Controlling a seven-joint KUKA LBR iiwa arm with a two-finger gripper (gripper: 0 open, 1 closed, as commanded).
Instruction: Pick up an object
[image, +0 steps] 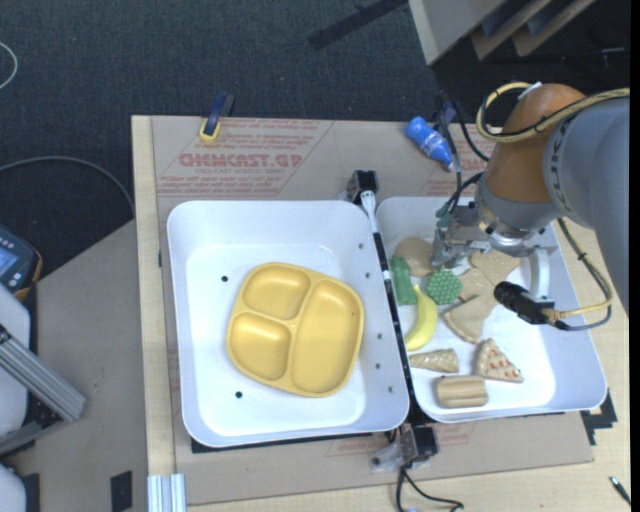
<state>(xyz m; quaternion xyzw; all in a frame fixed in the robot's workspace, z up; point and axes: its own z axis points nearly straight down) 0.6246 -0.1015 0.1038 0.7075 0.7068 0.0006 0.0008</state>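
The gripper (447, 262) hung low in the right bin (575, 385); whether it gripped anything could not be told. Just beside it lay a green studded piece (445, 287), with a banana (424, 320), green stick (402, 280), pizza slice (497, 362) and brown roll (461, 391) crowding nearby. A yellow tray (295, 328) sat well apart.

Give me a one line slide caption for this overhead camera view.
KUKA arm's gripper lowered over toy food in the right bin, beside the left bin holding a yellow divided plate.

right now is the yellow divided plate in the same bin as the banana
No, the yellow divided plate lies in the left bin, while the banana lies in the right bin.
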